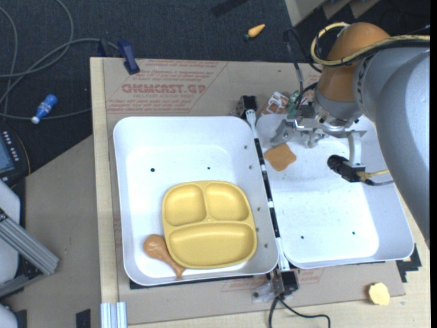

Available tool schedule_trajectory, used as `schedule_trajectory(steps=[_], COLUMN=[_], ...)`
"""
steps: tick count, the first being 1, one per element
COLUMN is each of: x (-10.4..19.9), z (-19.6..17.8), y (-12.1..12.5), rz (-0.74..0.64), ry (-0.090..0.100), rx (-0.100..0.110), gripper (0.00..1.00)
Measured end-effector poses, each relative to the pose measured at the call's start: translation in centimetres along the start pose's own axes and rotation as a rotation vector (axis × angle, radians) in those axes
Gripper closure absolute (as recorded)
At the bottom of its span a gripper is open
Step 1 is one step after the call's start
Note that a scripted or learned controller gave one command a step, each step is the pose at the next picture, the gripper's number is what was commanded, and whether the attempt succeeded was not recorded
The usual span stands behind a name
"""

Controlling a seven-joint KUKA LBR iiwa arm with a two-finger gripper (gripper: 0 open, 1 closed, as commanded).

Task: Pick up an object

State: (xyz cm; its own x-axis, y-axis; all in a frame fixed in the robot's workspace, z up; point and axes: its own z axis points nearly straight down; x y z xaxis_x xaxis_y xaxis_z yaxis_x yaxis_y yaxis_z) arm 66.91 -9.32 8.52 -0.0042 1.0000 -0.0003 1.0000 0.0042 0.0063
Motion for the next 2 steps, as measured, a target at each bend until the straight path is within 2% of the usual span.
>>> schedule_trajectory(steps=[2], x=[0.05], z=[0.02], y=[-0.98], rz=[0.005], ry=[0.000], rx=[0.008], gripper=[0.00])
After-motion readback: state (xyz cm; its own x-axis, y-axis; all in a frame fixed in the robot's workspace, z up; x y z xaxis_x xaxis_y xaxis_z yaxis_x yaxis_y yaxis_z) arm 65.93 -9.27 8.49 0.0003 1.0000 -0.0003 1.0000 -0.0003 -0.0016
